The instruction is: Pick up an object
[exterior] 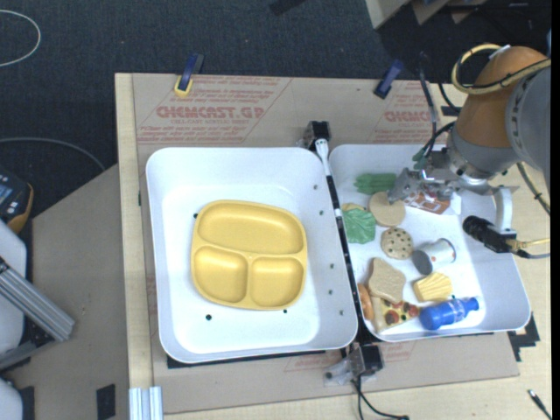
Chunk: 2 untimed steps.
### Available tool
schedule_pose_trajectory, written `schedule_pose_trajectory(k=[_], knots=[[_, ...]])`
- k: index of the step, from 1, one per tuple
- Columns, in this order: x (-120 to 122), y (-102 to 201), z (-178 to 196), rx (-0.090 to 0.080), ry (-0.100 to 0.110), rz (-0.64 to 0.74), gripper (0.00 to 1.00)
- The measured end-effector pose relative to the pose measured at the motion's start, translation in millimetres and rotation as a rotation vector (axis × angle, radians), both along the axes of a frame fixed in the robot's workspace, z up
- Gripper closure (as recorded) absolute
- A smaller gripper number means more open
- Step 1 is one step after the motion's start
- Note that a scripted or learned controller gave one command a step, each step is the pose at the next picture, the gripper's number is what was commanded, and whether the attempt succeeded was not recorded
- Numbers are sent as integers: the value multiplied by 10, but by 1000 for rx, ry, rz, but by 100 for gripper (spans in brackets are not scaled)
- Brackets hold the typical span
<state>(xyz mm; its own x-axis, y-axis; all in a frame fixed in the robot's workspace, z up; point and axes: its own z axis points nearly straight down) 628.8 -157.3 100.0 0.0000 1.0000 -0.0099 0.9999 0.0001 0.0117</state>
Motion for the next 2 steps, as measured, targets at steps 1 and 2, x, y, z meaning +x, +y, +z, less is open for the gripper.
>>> schedule_pose_trajectory(k=[1,2], knots=[[40,-8,172,-4,-15,1,100],[123,71,694,8,5,2,100]])
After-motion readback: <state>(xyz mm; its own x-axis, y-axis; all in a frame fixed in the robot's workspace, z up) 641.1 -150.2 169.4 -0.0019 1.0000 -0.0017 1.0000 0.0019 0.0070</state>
